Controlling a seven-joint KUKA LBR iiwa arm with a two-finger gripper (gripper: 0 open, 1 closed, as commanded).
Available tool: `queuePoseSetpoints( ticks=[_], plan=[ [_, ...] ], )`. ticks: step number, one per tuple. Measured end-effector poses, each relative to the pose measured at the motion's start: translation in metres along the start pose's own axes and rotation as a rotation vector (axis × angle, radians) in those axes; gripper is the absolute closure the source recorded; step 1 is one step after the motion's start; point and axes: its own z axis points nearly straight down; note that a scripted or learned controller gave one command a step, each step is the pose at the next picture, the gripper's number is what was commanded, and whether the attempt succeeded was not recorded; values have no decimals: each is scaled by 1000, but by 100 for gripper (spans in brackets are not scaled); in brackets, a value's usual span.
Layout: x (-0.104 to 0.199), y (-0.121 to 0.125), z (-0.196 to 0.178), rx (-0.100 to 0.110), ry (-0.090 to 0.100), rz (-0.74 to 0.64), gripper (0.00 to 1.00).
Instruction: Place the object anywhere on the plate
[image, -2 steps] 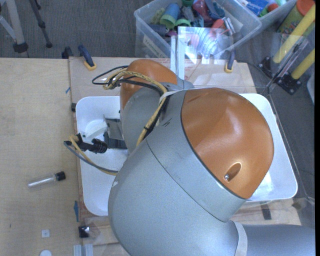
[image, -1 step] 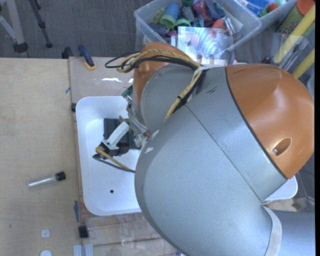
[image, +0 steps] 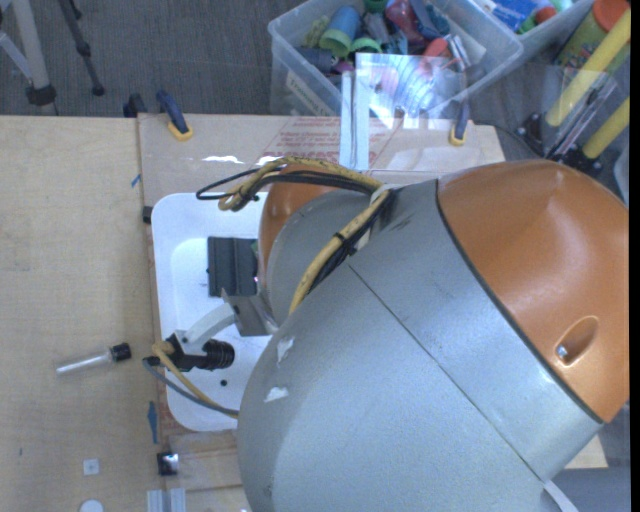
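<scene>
My grey and orange arm (image: 430, 340) is close to the camera and covers most of both bins. Past its left edge I see part of the left white bin (image: 175, 250) with a raised rim. A black block at the arm's tip, which I take for the gripper (image: 232, 268), hangs over that bin's white floor. Yellow and black cables (image: 290, 175) run along the arm down to a black plug (image: 205, 355) over the bin's near side. Whatever lies under the arm is hidden.
A small metal pin with a black cap (image: 92, 359) lies on the wooden bench left of the bin. Blue clamps (image: 175, 115) sit at the board's back edge. A clear tub of toys (image: 390, 40) stands behind the bench.
</scene>
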Motion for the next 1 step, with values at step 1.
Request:
queuePoseSetpoints(
  ticks=[1],
  plan=[
    [24, 8, -179, -2, 4, -92, 100]
  ],
)
